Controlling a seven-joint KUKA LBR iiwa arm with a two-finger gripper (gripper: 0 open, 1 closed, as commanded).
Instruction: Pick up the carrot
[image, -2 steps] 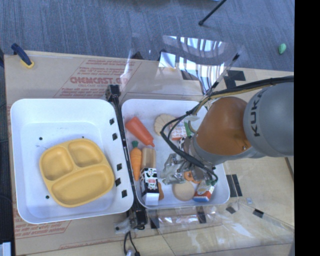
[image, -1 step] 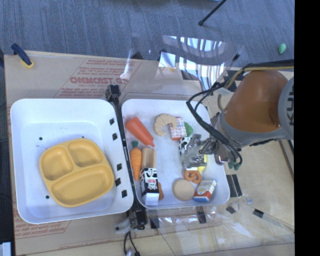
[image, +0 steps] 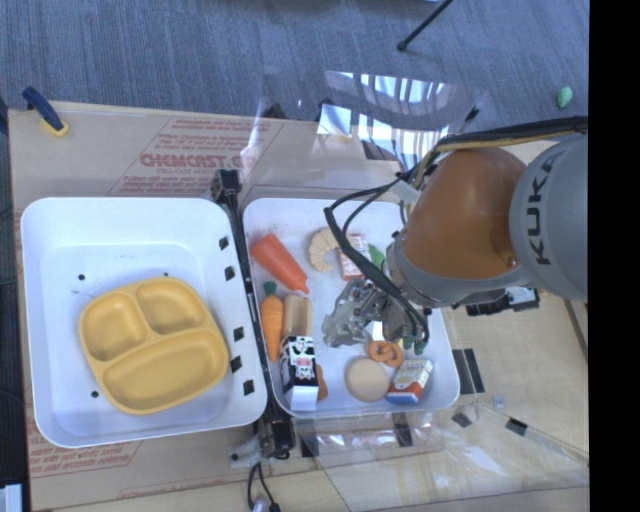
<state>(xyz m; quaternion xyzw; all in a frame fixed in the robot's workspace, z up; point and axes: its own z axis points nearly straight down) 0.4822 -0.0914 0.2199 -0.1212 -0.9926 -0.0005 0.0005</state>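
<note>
**Gripper low in right bin, carrot by the divider**

Nearest the camera, along the right bin's (image: 440, 395) front wall: a milk carton (image: 299, 362) with a cow print, an egg (image: 367, 380), a small juice box (image: 410, 381). Just behind the egg, a pretzel (image: 384, 352).

Mid-bin, against the left wall, the carrot (image: 271, 322), lying lengthwise, green tip pointing away, touching a bread stick (image: 295, 315) on its right. Clear of the gripper (image: 352, 322), with the bread stick between them.

Gripper down among the items right of the bread stick, nothing seen between its fingers; open or closed, cannot tell.

Farther back: an orange-red bottle (image: 279, 262) lying at a slant, a cookie (image: 323, 249), a small box (image: 352, 260).

In the left bin (image: 60, 225), a yellow tray (image: 152, 343) with three compartments.

Above the right bin, the arm (image: 480, 225), orange band over grey, cables looping off it.
</note>
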